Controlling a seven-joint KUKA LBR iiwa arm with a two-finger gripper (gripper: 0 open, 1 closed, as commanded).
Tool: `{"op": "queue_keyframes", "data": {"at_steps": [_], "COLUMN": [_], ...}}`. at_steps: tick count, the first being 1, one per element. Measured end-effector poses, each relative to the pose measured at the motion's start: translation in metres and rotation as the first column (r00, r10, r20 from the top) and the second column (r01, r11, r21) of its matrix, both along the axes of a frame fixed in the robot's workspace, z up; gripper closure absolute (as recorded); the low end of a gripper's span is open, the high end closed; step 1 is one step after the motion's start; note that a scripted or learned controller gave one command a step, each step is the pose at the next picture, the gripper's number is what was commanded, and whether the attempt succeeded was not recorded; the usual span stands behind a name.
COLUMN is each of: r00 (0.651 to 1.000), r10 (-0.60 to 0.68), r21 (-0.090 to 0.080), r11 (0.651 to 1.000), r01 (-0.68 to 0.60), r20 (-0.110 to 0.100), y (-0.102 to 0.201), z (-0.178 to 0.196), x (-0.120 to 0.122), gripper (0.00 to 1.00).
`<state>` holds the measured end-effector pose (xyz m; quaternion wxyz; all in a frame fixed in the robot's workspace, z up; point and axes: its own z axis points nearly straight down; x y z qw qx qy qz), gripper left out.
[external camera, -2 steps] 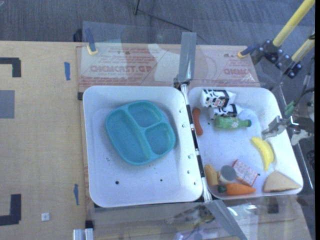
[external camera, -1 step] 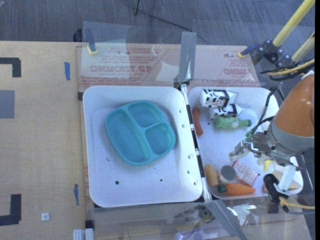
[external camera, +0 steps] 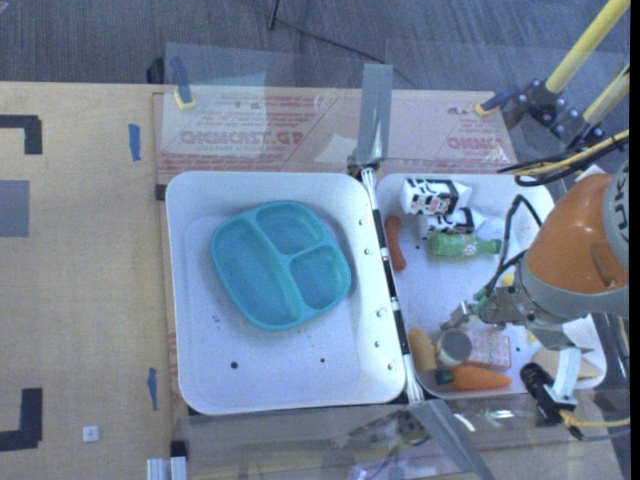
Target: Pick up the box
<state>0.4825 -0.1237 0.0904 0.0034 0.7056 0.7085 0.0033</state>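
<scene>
Gripper [external camera: 470, 318] above box [external camera: 492, 349] — right bin [external camera: 420, 286]

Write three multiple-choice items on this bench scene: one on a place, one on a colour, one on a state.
1. Where does the divided plate lie?
A. left bin
B. right bin
C. on the wooden bench

2. What colour is the bottle lying in the right bin?
A. red
B. green
C. blue

3. How does the carrot rest?
A. upright
B. flat in the bin
C. on the plate

Answers: 1 A, it sits in the left bin. 2 B, its body is green. 3 B, it lies along the near edge.
</scene>
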Motion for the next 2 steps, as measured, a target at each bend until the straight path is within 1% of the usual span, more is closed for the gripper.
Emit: {"op": "queue_keyframes", "data": {"at_steps": [1,2], "r00": [0.995,0.994], "r10": [-0.102,-0.105], "r21": [-0.003,-0.010], "r11": [0.995,0.994], "r01": [0.102,0.105], "r20": [0.004,0.013], "y": [-0.066,-0.069], "z": [-0.001,0.011], "x": [0.001,0.002], "gripper": [0.00,1.00]}}
